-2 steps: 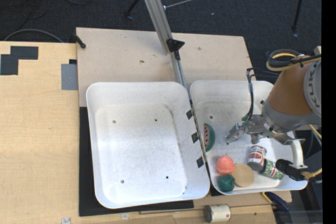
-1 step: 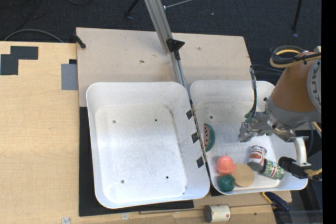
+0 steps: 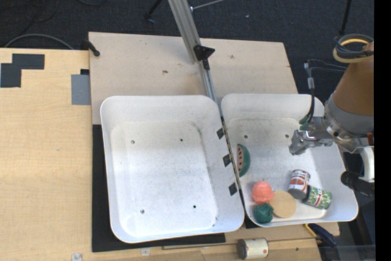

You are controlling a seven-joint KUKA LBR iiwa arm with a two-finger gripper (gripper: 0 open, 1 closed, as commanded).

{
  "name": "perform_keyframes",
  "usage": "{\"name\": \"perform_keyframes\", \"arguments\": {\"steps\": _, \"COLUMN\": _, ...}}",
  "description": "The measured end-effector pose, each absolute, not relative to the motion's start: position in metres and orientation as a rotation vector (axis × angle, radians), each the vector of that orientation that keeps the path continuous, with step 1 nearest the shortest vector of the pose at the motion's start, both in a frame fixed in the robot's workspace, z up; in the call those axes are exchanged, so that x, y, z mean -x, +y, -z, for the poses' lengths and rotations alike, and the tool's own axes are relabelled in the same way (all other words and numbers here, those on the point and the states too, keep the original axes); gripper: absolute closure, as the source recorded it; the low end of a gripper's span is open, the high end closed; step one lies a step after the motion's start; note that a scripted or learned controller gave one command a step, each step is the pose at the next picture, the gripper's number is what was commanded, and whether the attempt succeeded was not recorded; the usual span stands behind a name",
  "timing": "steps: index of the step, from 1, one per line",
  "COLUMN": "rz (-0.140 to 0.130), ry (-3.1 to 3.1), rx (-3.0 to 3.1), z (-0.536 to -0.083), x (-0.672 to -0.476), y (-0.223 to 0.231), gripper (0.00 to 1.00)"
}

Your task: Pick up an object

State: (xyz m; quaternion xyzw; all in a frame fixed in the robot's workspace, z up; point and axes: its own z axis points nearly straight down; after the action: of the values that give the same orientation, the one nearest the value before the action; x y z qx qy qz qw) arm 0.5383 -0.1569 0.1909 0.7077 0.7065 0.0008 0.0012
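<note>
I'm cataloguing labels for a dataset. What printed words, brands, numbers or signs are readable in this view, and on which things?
No text can be read.
Red and white can: label print too small and blurred.
Green can: markings blurred, unreadable.
Bins, bench: no writing visible.

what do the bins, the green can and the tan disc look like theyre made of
Bins: likely thin moulded plastic, matte white with dark scuffs and rounded, raised rims.
Green can: probably metal under a printed label, since it is a small cylinder lying on its side; toy plastic is possible.
Tan disc: smooth, dull and uniform, perhaps wood or plastic; hard to tell.
</note>
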Motion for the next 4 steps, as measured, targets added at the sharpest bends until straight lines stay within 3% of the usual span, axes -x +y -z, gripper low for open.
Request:
{"name": "perform_keyframes", "arguments": {"steps": 1, "rz": -0.003, "ry": 2.219, "rx": -2.218, "z": -0.253, "x": -0.540, "y": -0.163, "gripper": 1.00}}
{"name": "perform_keyframes", "arguments": {"steps": 2, "rz": 0.002, "ry": 2.226, "rx": -2.218, "z": -0.253, "x": -0.540, "y": -0.163, "gripper": 1.00}}
{"name": "perform_keyframes", "arguments": {"steps": 4, "rz": 0.002, "ry": 2.230, "rx": -2.221, "z": -0.226, "x": -0.528, "y": -0.058, "gripper": 1.00}}
